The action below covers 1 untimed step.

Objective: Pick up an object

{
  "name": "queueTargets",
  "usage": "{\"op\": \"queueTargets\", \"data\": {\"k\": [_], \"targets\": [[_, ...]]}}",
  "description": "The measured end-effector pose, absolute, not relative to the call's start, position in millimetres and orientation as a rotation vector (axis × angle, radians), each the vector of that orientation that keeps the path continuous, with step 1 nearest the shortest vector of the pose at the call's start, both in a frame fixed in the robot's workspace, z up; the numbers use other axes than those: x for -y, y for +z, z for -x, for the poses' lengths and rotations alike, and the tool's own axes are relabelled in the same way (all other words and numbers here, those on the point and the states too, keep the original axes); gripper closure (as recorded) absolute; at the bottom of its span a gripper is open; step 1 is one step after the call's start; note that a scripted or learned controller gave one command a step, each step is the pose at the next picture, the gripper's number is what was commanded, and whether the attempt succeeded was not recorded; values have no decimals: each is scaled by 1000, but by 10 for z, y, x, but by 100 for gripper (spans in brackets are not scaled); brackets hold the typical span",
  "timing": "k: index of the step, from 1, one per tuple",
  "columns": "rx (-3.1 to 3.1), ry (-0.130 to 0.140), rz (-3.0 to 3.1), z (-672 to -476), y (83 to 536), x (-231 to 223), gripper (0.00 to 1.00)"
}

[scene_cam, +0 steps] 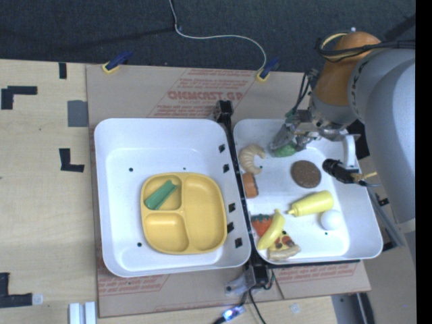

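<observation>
The right bin [364, 248] holds several toy foods: a pale croissant [251, 156], an orange sausage [250, 185], a brown round cookie [306, 174], a yellow squeeze bottle [312, 203], a white ball [329, 219], a banana [271, 232] and a pizza slice [284, 250]. A small green piece [284, 150] lies at the bin's far side. My gripper [291, 136] is low over the far part of this bin, right above the green piece and touching or nearly touching it. The croissant lies just to its left.
The left bin [115, 147] carries a yellow divided plate [196, 214] with a green pod [160, 195] in its far-left compartment. A black divider [233, 174] joins the bins. The grey arm [391, 127] covers the right bin's far-right corner. A white cable [202, 36] loops behind.
</observation>
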<state>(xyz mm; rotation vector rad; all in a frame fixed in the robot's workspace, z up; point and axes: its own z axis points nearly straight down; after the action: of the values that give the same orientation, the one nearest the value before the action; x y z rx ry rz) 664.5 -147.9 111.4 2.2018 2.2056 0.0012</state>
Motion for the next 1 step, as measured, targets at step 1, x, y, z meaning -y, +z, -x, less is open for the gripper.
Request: {"op": "queueTargets", "data": {"k": [1], "targets": [[-2221,4,-2218,-6606,1600,1402,100]]}}
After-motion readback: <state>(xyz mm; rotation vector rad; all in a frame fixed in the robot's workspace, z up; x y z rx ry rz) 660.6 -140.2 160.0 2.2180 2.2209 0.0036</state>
